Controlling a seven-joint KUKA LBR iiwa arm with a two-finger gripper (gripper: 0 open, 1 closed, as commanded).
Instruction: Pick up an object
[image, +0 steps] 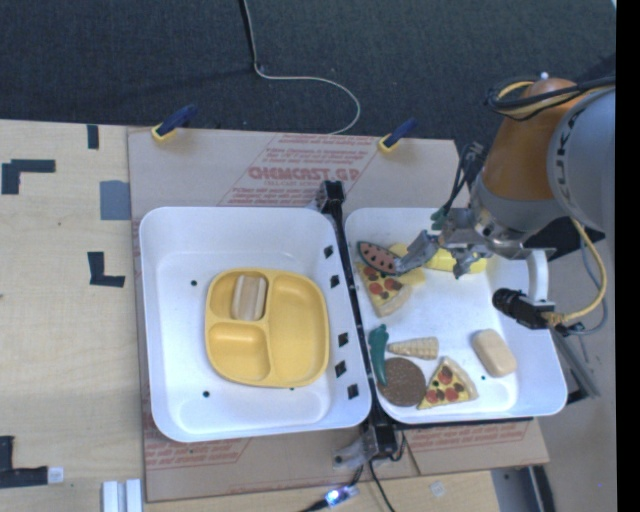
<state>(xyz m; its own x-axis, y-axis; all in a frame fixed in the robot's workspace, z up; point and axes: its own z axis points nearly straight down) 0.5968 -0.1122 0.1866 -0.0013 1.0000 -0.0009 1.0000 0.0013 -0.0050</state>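
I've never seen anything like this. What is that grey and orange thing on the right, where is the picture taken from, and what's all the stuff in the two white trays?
The grey and orange thing is a robot arm, reaching in from the right. Its hand hangs low over the right bin; its job is to pick up an object. From this angle I cannot tell whether it holds anything.

One fixed camera above the bench took the picture, looking down at a slant.

The left bin holds a yellow divided plate with a small tan bread-like piece in one compartment.

The right bin holds toy food: a pizza slice near the hand, something yellow under it, another pizza slice, a brown round patty, a pale cone-shaped piece, a tan bread roll and a green item.
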